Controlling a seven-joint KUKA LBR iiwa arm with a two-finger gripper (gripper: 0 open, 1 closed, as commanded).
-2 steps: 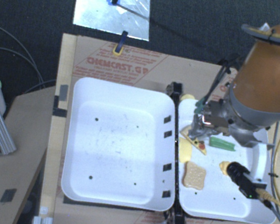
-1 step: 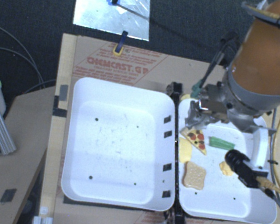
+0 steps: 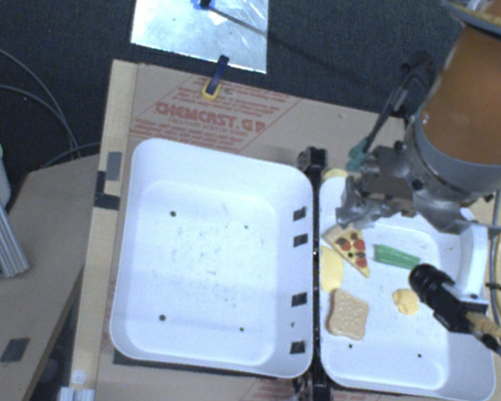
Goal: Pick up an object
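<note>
The worktop [image 3: 59, 210] carries two white bins side by side, and my arm [image 3: 495, 103] reaches over the right bin [image 3: 413, 365]. The left bin [image 3: 211, 264] has nothing for me. Everything I could lift lies in the right bin, crowded toward its left wall.

The bread slice [image 3: 348, 314] is the broadest piece, lying flat near the front. Behind it is the pizza slice [image 3: 349, 247], a flat wedge partly overlapping a pale yellow piece [image 3: 330, 270]. The green piece [image 3: 395, 257] sits just right of the wedge, and a small yellow lump [image 3: 404, 301] lies apart from it, further right.

My choice would be the pizza slice. It looks like toy food, so I judge it light, fairly stiff, a little slick and unlikely to break. It lies low, so there is little height to take hold of. I would pinch across its narrow width near the middle, coming straight down, and mind that the yellow piece under it may tilt it.

My jaws hang just behind the pizza slice, near its far edge and apparently above it, not touching. I cannot tell how wide they stand, since the wrist hides them.
</note>
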